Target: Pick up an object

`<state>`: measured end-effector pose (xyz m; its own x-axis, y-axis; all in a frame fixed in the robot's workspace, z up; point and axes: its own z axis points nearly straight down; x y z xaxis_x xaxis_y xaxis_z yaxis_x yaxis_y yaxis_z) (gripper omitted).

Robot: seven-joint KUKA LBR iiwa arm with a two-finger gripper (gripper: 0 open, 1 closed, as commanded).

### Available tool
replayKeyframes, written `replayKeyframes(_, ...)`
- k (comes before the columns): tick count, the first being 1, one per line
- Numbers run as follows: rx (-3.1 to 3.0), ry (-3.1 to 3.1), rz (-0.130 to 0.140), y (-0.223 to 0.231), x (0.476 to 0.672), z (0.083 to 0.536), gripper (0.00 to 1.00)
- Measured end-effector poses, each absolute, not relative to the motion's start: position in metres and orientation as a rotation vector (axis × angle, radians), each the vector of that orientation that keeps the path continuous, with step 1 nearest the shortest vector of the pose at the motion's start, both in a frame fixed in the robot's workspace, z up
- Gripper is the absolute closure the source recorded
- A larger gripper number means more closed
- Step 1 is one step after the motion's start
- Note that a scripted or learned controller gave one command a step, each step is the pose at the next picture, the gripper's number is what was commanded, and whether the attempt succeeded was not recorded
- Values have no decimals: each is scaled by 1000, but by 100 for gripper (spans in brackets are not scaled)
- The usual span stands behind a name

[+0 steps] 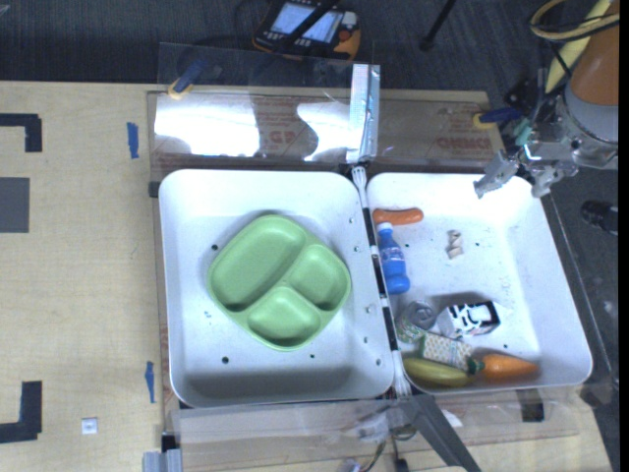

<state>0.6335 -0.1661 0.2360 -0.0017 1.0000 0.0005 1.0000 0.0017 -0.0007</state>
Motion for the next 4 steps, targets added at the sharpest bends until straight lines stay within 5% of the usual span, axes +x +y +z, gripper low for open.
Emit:
replayKeyframes(1,-2102,-2336,-1,-170,598,145,0)
replayKeyframes(2,-2256,-2191,-2,-164,631,115,0)
replayKeyframes(3,-2274,-2168,-1,-179,622,86,0)
replayKeyframes(4,-2140,-2298,0,-156,616,115,0)
